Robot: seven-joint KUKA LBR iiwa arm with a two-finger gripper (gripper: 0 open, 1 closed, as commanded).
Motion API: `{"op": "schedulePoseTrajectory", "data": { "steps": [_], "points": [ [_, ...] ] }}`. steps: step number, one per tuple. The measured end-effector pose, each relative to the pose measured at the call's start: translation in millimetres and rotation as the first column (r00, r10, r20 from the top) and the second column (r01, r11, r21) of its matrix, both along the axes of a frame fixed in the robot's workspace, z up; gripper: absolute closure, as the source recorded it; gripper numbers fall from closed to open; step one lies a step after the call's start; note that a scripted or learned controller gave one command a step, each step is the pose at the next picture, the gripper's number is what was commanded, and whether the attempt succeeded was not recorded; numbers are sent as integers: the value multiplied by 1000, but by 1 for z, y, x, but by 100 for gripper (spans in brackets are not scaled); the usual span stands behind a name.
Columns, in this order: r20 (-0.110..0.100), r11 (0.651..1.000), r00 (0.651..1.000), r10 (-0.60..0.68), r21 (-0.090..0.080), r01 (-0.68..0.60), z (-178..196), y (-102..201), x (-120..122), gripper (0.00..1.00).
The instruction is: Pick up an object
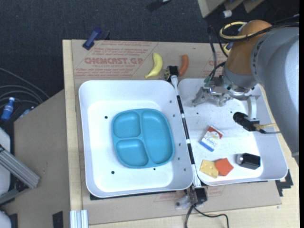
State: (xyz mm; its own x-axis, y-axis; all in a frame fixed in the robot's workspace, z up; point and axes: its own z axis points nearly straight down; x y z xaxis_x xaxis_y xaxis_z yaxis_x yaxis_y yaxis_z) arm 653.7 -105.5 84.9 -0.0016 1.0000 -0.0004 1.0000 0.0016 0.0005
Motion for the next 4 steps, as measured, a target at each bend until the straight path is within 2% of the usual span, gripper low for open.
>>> {"op": "schedulePoseTrajectory", "data": {
  "steps": [1, 2, 3, 4],
  "points": [
    [-3, 1000, 1000, -2, 1, 2, 0, 5, -61, 0],
    [0, 1000, 1000, -1, 0, 1, 0, 9, 3, 0],
    [-3, 1000, 1000, -3, 1, 3, -1, 7, -79, 0],
    [-2, 1000, 1000, -3, 1, 3, 10, 8, -79, 100]
  ]
}}
